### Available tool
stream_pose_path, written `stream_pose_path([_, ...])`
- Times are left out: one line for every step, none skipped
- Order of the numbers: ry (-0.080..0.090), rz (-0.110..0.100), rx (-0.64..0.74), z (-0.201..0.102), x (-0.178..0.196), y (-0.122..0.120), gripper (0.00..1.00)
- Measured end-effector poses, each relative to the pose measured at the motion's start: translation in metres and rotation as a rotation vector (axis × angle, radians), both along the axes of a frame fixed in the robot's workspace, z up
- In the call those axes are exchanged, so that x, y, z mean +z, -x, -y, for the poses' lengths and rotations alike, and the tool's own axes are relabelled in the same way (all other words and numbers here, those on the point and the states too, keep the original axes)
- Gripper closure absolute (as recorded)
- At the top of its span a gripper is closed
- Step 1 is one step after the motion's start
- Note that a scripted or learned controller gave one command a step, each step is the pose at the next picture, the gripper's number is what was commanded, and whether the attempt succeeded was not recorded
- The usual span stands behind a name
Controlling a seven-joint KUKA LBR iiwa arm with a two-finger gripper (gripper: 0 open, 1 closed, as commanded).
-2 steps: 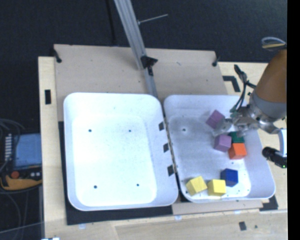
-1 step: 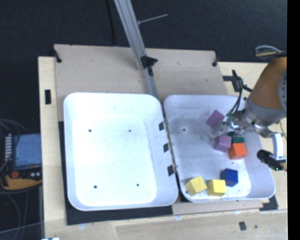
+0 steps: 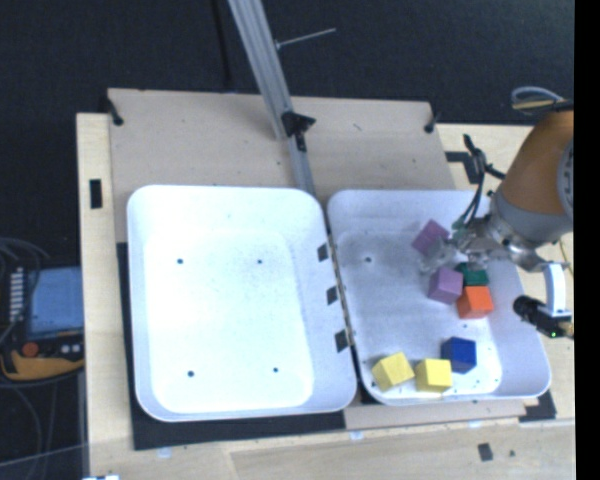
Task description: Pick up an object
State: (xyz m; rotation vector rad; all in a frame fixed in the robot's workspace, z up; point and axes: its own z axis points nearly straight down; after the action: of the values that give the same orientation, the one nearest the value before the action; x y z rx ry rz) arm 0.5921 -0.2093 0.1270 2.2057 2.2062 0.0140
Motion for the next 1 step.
stream_pose_path([0.004, 0.005, -0.003, 0.0025, 0.0101, -0.0007, 1.00])
